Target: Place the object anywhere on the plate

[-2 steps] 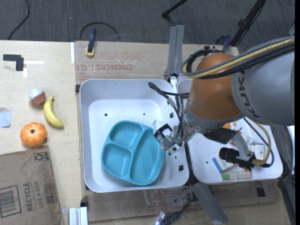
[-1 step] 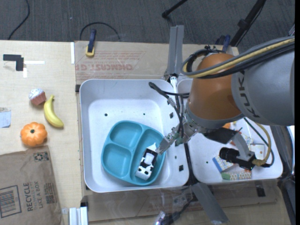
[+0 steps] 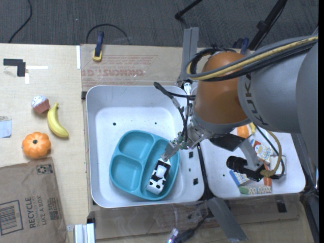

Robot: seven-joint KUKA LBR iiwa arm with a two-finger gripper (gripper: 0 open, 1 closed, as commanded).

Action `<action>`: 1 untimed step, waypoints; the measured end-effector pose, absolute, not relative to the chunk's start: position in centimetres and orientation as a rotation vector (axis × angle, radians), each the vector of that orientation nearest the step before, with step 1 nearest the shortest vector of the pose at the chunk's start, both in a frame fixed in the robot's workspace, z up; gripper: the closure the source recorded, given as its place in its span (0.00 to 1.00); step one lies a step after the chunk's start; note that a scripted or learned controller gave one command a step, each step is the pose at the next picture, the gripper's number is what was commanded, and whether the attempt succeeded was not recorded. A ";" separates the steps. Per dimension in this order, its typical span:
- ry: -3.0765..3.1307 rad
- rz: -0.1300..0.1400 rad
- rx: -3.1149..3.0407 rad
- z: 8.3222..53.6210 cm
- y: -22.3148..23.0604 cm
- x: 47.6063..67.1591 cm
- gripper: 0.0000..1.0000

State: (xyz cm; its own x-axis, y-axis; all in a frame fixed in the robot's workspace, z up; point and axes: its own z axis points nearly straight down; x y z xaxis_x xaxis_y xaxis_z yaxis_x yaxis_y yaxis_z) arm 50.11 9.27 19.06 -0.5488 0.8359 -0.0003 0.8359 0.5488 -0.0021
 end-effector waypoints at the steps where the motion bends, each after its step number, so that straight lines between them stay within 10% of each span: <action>1: -2.888 0.002 -1.239 21.5 10.8 51.6 0.00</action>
